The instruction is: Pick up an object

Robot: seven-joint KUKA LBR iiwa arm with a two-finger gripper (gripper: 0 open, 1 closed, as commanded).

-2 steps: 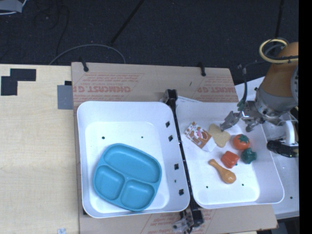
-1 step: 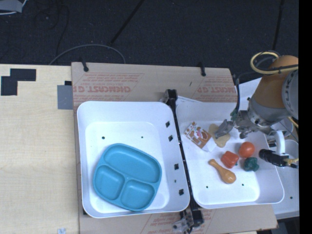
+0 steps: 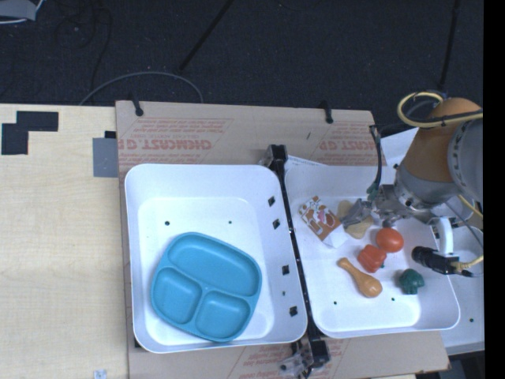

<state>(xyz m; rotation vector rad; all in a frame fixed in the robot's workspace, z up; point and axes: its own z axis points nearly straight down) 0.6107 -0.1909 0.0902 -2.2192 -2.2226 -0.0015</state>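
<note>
Approach stage of the pick. We take the right bin [image 3: 442,314] as landmark: the pincer [image 3: 364,210] hangs low over its upper middle, just above a pale beige piece [image 3: 357,228]; we cannot tell whether it is spread or pressed together. No object sits visibly within it. Below it lie an orange-red toy tomato [image 3: 389,239], a second red piece [image 3: 372,257], a tan drumstick [image 3: 360,276] and a green piece [image 3: 409,279]; a printed packet [image 3: 318,218] lies to its left. The left bin [image 3: 142,188] holds a blue divided plate [image 3: 205,286]. We judge that the next move calls for a short descent and a closure centred on one item.
</note>
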